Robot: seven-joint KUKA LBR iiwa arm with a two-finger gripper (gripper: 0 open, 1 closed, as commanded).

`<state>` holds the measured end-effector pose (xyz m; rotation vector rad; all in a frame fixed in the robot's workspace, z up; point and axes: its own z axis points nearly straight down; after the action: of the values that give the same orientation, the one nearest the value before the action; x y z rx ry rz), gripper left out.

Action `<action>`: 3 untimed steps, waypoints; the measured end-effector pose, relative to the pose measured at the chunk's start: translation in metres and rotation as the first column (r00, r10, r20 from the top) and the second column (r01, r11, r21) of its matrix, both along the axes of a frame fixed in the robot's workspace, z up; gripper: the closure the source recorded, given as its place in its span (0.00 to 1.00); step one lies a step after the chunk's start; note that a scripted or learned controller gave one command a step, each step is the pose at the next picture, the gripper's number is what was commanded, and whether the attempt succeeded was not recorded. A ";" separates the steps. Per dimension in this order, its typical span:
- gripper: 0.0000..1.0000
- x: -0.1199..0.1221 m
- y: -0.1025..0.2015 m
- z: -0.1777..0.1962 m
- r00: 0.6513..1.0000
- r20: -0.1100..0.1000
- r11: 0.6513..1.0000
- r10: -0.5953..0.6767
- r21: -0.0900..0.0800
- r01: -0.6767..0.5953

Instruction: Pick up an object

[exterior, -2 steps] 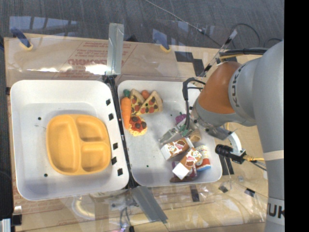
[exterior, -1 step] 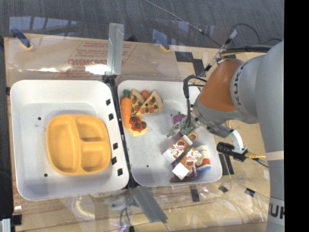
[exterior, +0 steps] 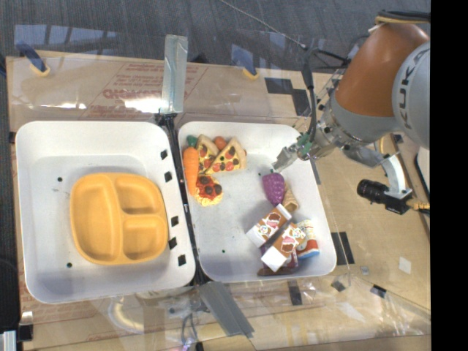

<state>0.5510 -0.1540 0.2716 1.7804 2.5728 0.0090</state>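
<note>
The right bin (exterior: pixel 234 251) holds several toy foods. An orange carrot (exterior: pixel 191 168) lies along its left wall, with pizza slices (exterior: pixel 221 155) and a smaller piece (exterior: pixel 208 189) beside it. A purple grape bunch (exterior: pixel 274 187) sits mid-right. Two brown-and-white snack packs (exterior: pixel 269 225) and a colourful pack (exterior: pixel 300 241) lie near the front right corner. My gripper (exterior: pixel 287 156) hangs at the bin's upper right, just above and apart from the grapes, with nothing seen between its fingers.
The left bin (exterior: pixel 44 145) holds a yellow divided tray (exterior: pixel 117 218). A strip of grey tape (exterior: pixel 174 72) stands at the back between the bins. The grey and orange arm (exterior: pixel 380 79) fills the upper right.
</note>
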 end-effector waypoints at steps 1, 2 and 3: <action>1.00 -0.045 -0.009 -0.094 0.973 -0.017 0.974 0.229 0.005 -0.229; 1.00 0.026 -0.008 -0.012 0.973 -0.009 0.973 0.232 -0.001 -0.232; 1.00 0.107 -0.014 -0.009 0.969 -0.012 0.969 0.247 0.001 -0.247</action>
<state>0.6578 -0.1683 0.2622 1.4518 2.7834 0.0001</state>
